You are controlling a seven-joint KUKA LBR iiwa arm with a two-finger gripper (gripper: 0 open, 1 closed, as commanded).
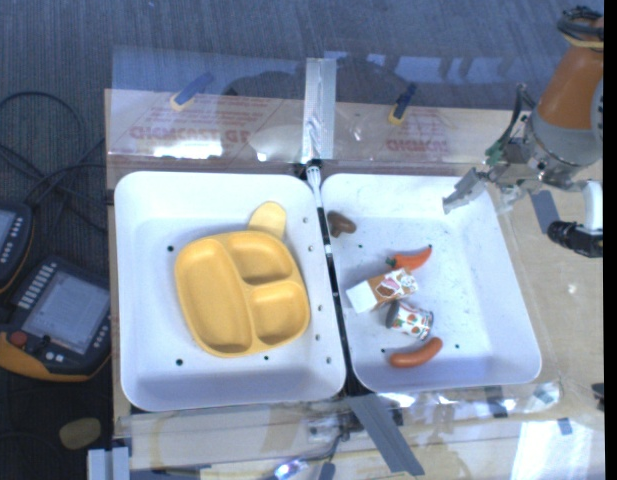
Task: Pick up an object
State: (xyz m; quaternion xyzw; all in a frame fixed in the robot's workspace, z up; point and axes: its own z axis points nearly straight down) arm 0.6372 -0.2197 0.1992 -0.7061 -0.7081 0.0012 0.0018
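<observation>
Left bin: the shallow white plastic left bin (148,268) bears a yellow three-compartment plastic tray (243,293) lying flat, turned at a slant, with a small yellow rounded piece (269,215) touching its far edge.
Right bin: the shallow white plastic right bin (508,298) bears the loose small things, gathered near its middle and left side, likely because they were tossed in for picking.
Candidates: an orange carrot-shaped toy (413,258), a white and red crumpled packet (380,290), a small dark printed can (410,320), an orange-red sausage-shaped toy (415,353), and a small brown lump (340,224) near the dividing wall.
Long axes: the carrot toy runs left to right, its right tip angled toward the far side; the sausage toy lies along much the same line, nearer the front rim.
Claw: the claw (468,193) hangs over the bin's far right corner, well apart from every object, holding nothing; whether its fingers are apart or together I cannot tell.
Worktop: the tan worktop (568,318) carries both bins side by side.
</observation>
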